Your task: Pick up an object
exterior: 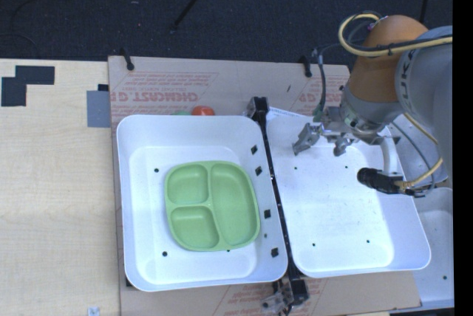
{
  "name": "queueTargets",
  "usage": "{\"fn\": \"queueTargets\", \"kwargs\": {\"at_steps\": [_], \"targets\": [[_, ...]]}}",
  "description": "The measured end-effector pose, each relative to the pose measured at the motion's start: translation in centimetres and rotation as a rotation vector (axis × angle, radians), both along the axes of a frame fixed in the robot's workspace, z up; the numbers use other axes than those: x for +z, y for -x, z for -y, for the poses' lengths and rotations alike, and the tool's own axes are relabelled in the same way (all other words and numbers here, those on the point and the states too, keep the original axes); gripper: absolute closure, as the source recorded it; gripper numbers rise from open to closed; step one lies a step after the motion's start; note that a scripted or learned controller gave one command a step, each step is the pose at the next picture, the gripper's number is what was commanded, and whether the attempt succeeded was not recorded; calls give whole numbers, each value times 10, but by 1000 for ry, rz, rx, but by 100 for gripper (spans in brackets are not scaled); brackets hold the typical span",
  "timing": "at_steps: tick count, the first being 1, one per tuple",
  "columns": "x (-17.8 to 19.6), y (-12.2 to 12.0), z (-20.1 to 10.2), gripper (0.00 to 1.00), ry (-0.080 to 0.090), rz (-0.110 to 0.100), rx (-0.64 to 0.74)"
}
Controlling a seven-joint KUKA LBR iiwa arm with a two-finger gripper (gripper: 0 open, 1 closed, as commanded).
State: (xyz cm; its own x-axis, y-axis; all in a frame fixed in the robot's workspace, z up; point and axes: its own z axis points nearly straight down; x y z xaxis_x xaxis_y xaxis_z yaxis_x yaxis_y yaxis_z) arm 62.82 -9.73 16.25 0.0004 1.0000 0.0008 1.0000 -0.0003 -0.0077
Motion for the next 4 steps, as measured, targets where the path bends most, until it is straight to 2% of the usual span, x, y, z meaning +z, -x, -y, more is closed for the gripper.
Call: {"fn": "queueTargets", "kwargs": {"at_steps": [1, 2, 3, 4], "targets": [[-58, -8, -4, 0, 0, 1, 5], [-45, -8, -3, 100, 0, 3, 3], [8, -1, -9, 100, 1, 9, 1], [55, 1, -1, 100, 2, 10, -1]]}}
